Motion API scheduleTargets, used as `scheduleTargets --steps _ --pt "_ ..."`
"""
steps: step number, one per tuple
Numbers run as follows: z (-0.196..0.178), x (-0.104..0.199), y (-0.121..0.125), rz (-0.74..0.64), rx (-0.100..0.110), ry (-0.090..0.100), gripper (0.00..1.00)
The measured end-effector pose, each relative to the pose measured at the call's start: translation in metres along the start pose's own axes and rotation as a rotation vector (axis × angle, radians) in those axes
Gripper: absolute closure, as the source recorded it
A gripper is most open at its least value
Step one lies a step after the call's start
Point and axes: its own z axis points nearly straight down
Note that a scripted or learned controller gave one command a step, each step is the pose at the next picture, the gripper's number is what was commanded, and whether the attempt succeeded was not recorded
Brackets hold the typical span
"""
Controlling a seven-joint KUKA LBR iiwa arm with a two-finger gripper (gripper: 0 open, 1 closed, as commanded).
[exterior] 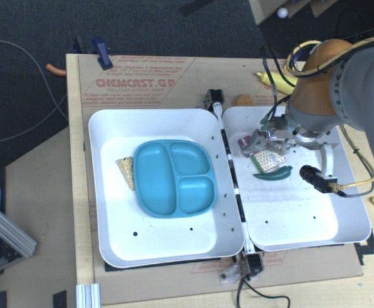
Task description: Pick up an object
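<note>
Camera view from above the bench has the grey arm with an orange band [319,61] reaching in from the right over the right-hand shallow white plastic bin [302,226]. Its two-finger gripper [268,142] is low over the upper left part of that bin. Whether its jaws are apart or together cannot be told from this angle. Just below the gripper lies a small flat white piece with a dark speckled pattern [268,160]. Touching that piece's lower edge is a dark green curved piece [273,174], shaped rather like a pod. A small purple-red lump [244,144] sits just left of the gripper, near the bin's left wall. The left-hand shallow white plastic bin [110,172] holds a light blue plastic plate with three compartments [174,178], lying flat near its middle. A tan rough-textured wedge [126,169] touches the plate's left rim. Both bins rest on a brown cardboard sheet with red printing [135,79]. On that sheet, beyond the right-hand bin's far wall, lie a yellow banana-shaped thing [268,79] and a small orange-brown lump [243,99]. A blue clip [101,53] sits at the sheet's far left corner.
</note>
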Motion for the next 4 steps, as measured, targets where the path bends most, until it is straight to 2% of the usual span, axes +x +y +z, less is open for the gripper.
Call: scheduleTargets --steps 1,2,3,4 --pt "0.009 -0.003 0.049 0.000 -0.005 0.001 0.00" --pt "0.014 0.002 -0.001 0.002 0.005 0.001 0.00" --pt "0.014 0.005 -0.030 0.003 0.005 0.001 0.00" --pt "0.004 0.006 -0.030 0.003 0.004 0.002 1.00"
